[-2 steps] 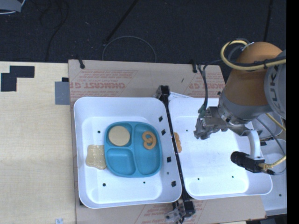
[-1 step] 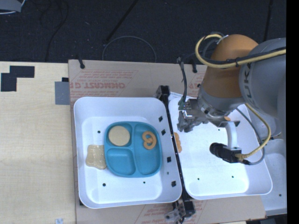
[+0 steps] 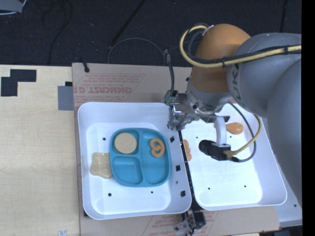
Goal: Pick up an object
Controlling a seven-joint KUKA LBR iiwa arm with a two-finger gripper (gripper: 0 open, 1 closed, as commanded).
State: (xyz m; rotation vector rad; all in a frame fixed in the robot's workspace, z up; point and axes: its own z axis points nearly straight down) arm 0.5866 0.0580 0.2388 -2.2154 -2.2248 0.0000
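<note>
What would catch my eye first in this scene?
The big grey arm with its orange band looms over the right bin. Next comes the bright blue tray in the left bin, holding a round biscuit and a pretzel in separate compartments.

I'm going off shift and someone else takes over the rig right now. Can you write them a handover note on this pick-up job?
Gripper: low over the divide between the two bins, at their far end; grip state cannot be told.
Left bin: blue tray with a round biscuit and a pretzel in separate compartments; pale slice beside the tray.
Right bin: orange piece at the far side, brown piece by the divide.
Done: no pick confirmed.
Left: grasp one object and lift it.
</note>
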